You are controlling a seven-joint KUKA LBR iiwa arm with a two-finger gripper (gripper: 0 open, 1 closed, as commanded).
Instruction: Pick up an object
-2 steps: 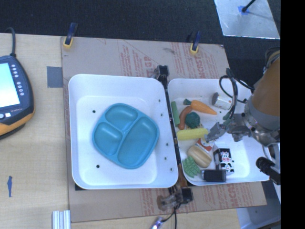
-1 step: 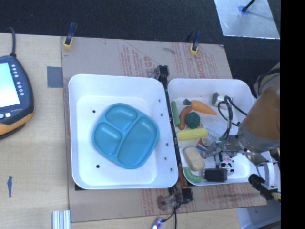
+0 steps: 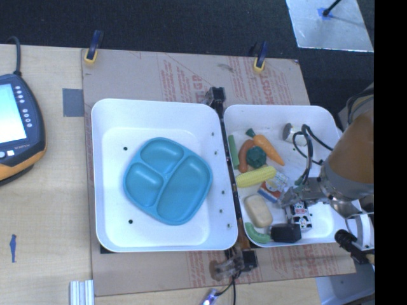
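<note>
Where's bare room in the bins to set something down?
Left bin: a bare white margin rings the blue divided plate, widest along its near and far edges. Right bin: free patch at the far right corner. Crowded from the corn and carrot to the claw.

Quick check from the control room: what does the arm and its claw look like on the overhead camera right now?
The arm enters from the right as a rounded orange-brown band with grey casing beside it. Black cables loop off its wrist. The claw is a small dark-and-metal assembly with a white patch bearing tiny dark marks, over the right bin. Finer detail is too blurred to tell.
</note>
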